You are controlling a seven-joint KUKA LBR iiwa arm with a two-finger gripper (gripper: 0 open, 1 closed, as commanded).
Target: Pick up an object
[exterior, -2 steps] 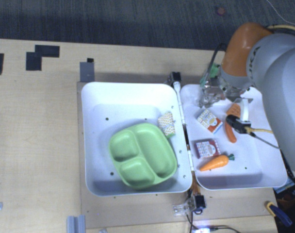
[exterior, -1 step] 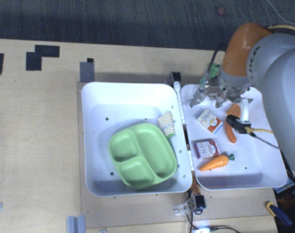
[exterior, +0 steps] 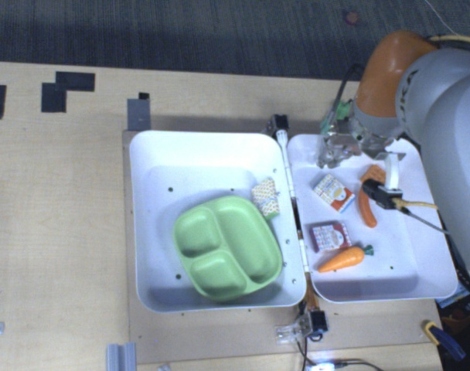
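Arm (exterior: 444, 122): reaching in from the right, its grey bulk looming over the far right side of the right bin (exterior: 420, 280).
Claw (exterior: 333, 158): hanging above the right bin's far left corner; I cannot tell whether it is apart or together.
Small box (exterior: 332, 192): white and orange, lying just in front of the claw, closest to it of the loose things.
Orange sausage shape (exterior: 367, 209): lying right of the small box, apart from it.
Maroon packet (exterior: 328, 236): lying further forward, with the toy carrot (exterior: 342, 259) just beside its front edge.
Left bin (exterior: 150, 207): holding a green divided plate (exterior: 229, 246); a patterned packet (exterior: 266, 196) is touching the plate's far right rim.
Edges: both bins are meeting along one middle wall, with the maroon packet and the patterned packet sitting near it.
Open room: the right bin's front right floor and the left bin's far left floor are lying open; pale bench (exterior: 57, 230) is stretching away to the left.
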